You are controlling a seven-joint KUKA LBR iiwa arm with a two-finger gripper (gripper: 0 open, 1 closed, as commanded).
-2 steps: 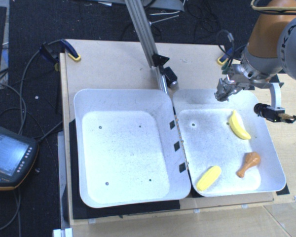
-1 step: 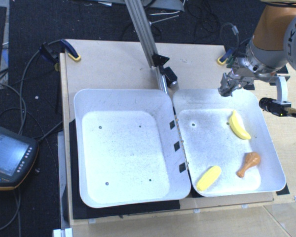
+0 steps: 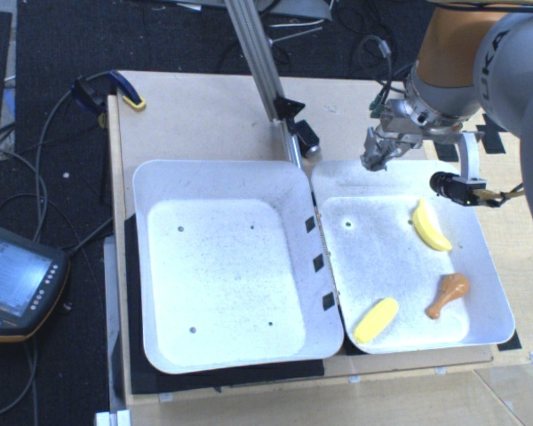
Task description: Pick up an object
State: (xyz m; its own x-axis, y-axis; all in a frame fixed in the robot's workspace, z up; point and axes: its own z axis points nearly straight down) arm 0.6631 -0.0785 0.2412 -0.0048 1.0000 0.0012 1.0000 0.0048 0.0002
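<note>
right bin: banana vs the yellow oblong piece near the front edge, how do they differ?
Shape: the banana is curved with tapered ends; the yellow oblong piece is straight and blunt.
Place: the banana lies toward the bin's back right, the oblong piece at the front middle.
Both are yellow and lie flat in the right bin.

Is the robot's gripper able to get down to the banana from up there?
Probably yes. The gripper hangs over the right bin's far edge, and the banana lies in the open with nothing between them.
</note>
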